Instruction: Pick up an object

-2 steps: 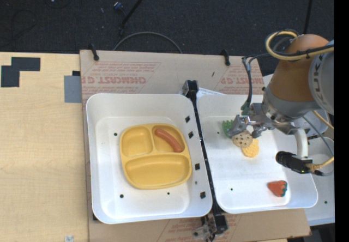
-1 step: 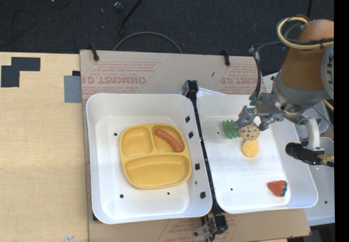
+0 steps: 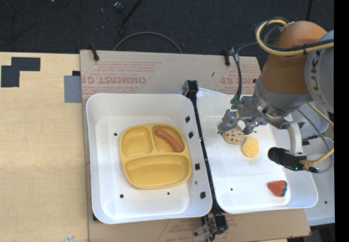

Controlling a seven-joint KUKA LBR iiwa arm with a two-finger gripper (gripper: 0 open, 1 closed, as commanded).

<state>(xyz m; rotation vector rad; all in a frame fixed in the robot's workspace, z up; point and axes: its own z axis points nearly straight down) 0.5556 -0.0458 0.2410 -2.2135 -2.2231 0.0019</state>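
Note:
My gripper [image 3: 238,126] hangs low over the back left part of the right bin [image 3: 240,203]. It is open, and nothing sits between its fingers. A round chocolate-chip cookie [image 3: 233,137] lies just below the fingertips, partly under them. A yellow corn piece [image 3: 250,146] rests right beside the cookie on its right. A red strawberry [image 3: 277,188] lies near the bin's front right corner.
In the left bin [image 3: 103,126] sits a yellow divided plate [image 3: 155,167] with a sausage [image 3: 169,139] in its back right compartment. A black divider bar [image 3: 198,143] separates the bins. A black cable-mounted part [image 3: 283,157] hangs over the right bin's right side.

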